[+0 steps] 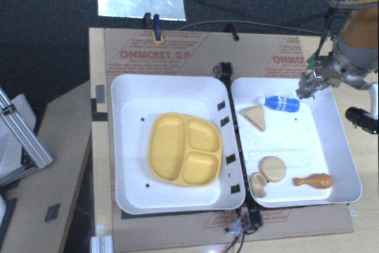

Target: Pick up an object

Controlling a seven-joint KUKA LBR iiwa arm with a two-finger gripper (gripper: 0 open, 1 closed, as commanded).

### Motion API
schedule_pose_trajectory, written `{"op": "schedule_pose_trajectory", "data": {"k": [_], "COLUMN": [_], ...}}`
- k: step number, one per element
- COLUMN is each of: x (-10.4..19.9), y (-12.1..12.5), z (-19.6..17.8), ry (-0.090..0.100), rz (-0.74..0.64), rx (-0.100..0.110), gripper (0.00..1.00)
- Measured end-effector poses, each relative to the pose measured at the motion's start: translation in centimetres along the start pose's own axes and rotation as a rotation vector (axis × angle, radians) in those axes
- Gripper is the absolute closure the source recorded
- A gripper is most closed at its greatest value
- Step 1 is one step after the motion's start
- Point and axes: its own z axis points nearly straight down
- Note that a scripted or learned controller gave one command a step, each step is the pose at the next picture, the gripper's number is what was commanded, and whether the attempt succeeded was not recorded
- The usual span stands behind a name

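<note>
Drumstick [312,181] hugs the right bin's [340,145] near rim—hand [308,87], grip unreadable, hangs beside the blue bottle [280,103].

Red lettering shows on the brown board [177,47] lying under the two bins: behind the left bin it reads "CHEMCAST GP", printed upside down from this view. A second red print sits behind the right bin, too faint to read.
</note>
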Motion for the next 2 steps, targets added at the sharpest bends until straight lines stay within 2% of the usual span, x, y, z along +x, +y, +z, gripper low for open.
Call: {"op": "schedule_pose_trajectory", "data": {"k": [2], "x": [8.9], "y": [-1.3], "z": [0.9], "ry": [0.001], "rz": [0.001], "rx": [0.001], "gripper": [1.0]}}
